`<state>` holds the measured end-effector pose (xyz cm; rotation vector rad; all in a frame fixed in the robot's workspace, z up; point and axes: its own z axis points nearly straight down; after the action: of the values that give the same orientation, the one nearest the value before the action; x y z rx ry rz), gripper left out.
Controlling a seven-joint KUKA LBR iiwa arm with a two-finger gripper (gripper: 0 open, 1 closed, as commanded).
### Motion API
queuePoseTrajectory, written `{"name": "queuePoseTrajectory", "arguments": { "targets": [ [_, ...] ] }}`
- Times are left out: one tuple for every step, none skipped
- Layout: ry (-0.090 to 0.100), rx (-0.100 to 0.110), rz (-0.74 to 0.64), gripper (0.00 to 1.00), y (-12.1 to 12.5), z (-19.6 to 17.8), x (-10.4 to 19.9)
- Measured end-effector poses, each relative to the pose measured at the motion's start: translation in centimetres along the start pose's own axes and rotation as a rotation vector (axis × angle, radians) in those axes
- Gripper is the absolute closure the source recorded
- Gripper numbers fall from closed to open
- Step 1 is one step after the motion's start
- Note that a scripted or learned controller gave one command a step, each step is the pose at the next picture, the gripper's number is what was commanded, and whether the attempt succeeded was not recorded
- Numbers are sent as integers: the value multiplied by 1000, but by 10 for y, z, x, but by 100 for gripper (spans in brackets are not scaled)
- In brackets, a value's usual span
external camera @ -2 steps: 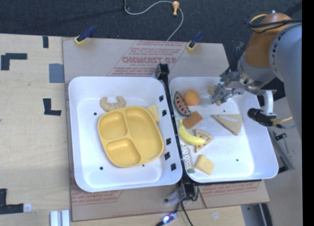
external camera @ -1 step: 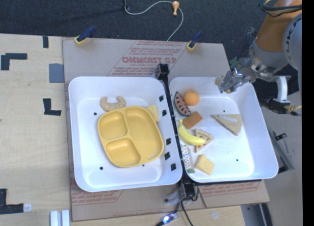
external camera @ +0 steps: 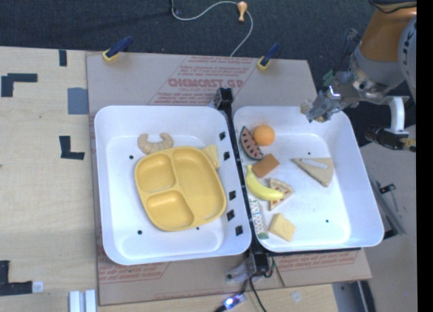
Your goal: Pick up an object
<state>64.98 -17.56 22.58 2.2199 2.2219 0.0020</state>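
My gripper hangs over the far right rim of the right bin, at the end of the grey arm with its orange band. It is above the bin's back edge and apart from every object. In that bin lie an orange, a watermelon slice, a brown block, a banana, a sandwich wedge and a cheese cube. The sandwich wedge is the object nearest the gripper.
The left bin holds a yellow divided plate, a beige ring-shaped piece and a small yellow piece. A black clip bar joins the bins. A cable trails behind the cardboard base.
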Motion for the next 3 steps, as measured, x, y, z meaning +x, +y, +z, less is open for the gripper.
{"name": "queuePoseTrajectory", "arguments": {
  "targets": [
    [0, 4, -4, 100, -24, -4, 58],
    [0, 6, -2, 100, -42, 12, 93],
    [0, 1, -1, 100, -35, -9, 93]
  ]
}}
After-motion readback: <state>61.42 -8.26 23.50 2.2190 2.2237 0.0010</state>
